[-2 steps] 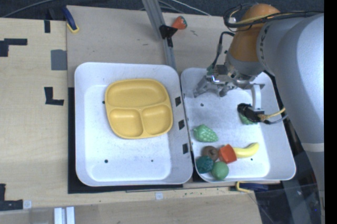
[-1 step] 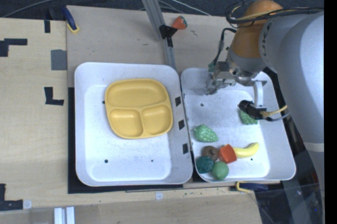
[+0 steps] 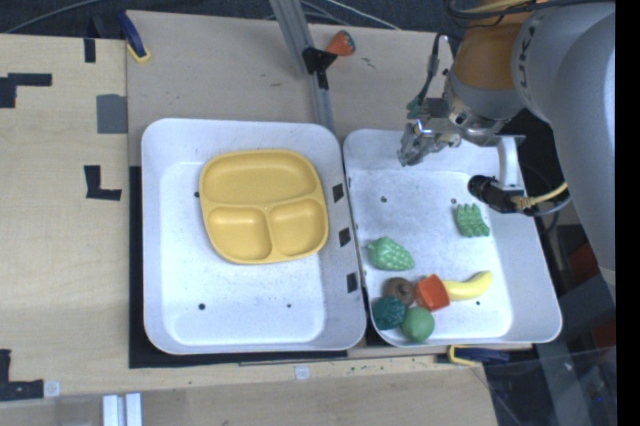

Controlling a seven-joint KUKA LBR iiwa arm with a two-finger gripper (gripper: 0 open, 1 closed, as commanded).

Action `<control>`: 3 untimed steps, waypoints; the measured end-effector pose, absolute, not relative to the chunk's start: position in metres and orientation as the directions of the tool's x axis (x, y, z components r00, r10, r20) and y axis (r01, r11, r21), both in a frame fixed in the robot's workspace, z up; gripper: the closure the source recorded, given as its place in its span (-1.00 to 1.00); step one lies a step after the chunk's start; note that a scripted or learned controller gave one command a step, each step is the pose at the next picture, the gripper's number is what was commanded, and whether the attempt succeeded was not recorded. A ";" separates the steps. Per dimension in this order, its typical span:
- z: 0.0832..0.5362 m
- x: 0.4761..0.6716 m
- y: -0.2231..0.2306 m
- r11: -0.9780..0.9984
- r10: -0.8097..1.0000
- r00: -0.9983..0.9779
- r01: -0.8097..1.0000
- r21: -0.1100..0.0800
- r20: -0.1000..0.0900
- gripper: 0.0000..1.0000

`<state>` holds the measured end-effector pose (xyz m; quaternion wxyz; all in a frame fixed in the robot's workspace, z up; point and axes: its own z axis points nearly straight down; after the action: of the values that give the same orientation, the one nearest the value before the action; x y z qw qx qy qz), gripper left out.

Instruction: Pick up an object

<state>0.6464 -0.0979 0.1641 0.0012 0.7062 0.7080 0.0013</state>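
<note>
The gripper (image 3: 415, 150) hung over the right bin's (image 3: 530, 309) bare floor near its twelve o'clock rim; whether its jaws stood wide or narrow could not be told, and nothing showed between them. The objects lay apart from it: a green block (image 3: 471, 220) towards four o'clock, a green cluster (image 3: 390, 254) at six, and farther on a banana (image 3: 467, 287), red piece (image 3: 432, 293) and green ball (image 3: 418, 323). The yellow tray (image 3: 264, 204) sat in the left bin (image 3: 160, 214). The pick looked not yet done; choosing, descending and closing all remained.
</note>
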 end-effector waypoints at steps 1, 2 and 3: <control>0.227 0.648 -0.103 0.001 1.000 -0.001 1.000 0.005 -0.001 1.00; 0.227 0.648 -0.102 0.001 1.000 -0.001 1.000 -0.001 0.000 1.00; 0.233 0.657 -0.040 0.007 1.000 -0.007 1.000 0.000 0.002 1.00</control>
<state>0.6570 -0.0404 0.2334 -0.0009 0.7045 0.7097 0.0007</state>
